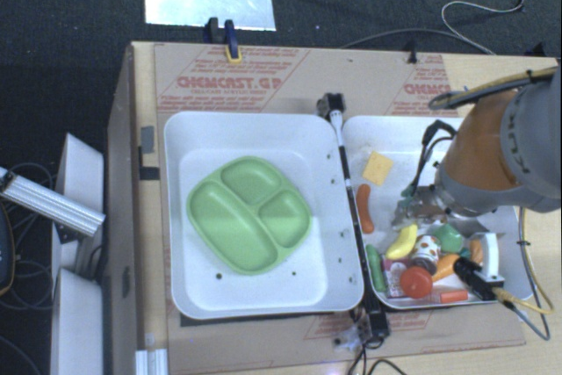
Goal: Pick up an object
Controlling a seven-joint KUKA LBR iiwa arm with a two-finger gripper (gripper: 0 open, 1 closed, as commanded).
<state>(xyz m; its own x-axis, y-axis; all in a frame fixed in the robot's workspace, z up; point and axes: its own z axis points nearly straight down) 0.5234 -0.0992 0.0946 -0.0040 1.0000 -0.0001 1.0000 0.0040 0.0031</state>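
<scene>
My gripper [420,208] sits low over the toy pile [421,259] at lower right; I cannot tell its state. Nothing lifted; pick outstanding.

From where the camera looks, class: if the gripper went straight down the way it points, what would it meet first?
Probably the banana in the right bin, which lies just below the gripper. Depth is unclear from this slanted view, so the green toy beside it could be first.
</scene>
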